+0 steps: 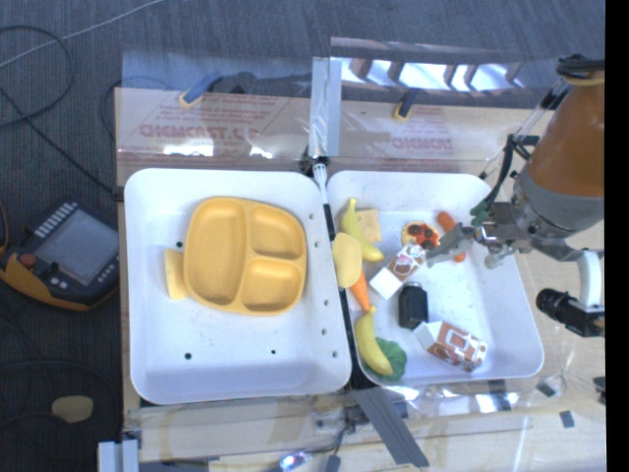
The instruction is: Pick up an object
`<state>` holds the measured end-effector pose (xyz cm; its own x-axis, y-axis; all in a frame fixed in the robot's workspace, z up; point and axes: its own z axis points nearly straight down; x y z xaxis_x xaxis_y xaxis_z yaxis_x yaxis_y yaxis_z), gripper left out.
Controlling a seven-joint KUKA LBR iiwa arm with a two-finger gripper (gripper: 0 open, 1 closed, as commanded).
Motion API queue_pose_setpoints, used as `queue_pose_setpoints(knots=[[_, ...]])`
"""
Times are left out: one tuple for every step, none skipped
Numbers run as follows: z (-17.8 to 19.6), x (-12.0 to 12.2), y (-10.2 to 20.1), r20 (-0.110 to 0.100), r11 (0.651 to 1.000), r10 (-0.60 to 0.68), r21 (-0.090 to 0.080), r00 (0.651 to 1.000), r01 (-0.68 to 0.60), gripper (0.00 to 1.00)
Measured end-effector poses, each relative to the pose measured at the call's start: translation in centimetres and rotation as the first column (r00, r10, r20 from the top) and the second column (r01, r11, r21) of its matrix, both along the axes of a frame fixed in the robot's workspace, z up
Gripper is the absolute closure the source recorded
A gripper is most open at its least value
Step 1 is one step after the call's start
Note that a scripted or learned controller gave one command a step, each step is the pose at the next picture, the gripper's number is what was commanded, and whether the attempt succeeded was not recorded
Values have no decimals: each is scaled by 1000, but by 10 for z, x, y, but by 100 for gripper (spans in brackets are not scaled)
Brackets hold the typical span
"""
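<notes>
Looking down on the bench, two shallow white bins sit side by side. The left bin (147, 352) holds a yellow divided plate (244, 255) with three compartments, lying flat near the bin's middle, with a pale yellow piece (174, 273) tucked at its left edge.

The right bin (521, 342) carries the clutter. Along its left wall: a banana (356, 229) at the top, a pale yellow block (368, 225) touching it, a yellow oval piece (346, 259) below, an orange carrot (361, 290), then a second banana (367, 340) with a green leafy item (391, 356) at its lower end. Toward the middle lie a small red-and-white carton (407, 260), a white cube (385, 282) touching it, and a black block (412, 306). Near the front right rests a larger carton (452, 345) — white with red-brown print, lying on its side. At the top middle sits a small round item (421, 233) in orange and dark colours, with an orange-red piece (446, 221) just beside it.

The arm enters from the right, its orange band above the grey wrist. The gripper (447, 252) points left over the right bin, near the small carton and the round item. Nothing is seen between its fingers — whether they stand wide or narrow cannot be told from this angle.
</notes>
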<state>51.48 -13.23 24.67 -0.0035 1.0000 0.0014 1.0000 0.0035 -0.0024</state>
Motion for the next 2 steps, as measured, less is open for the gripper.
queue_pose_setpoints(knots=[[-19, 64, -36, 0, 999, -43, 0, 999, 43, 0], [-149, 92, -60, 2, 998, -65, -2, 998, 65, 0]])
